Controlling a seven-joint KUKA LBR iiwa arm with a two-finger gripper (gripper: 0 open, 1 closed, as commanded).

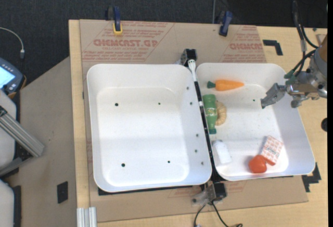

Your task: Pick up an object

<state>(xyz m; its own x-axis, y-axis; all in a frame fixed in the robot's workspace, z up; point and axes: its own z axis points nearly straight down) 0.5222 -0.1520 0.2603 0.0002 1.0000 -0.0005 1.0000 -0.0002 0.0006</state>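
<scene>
On the right white bin [291,132] lies an orange, green-topped carrot [227,85].

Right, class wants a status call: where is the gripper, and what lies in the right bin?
Gripper over right bin's right edge, holding nothing. Carrot, green bottle, tomato, small carton untouched. Path to them open.

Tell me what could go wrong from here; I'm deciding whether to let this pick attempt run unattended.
The end effector sits by the right bin's far right side, apart from every item, so a descent here would likely grasp nothing. The tomato touches the small carton, so a grab there may nudge or catch both. The green bottle lies against the divider wall, leaving little finger room.
</scene>
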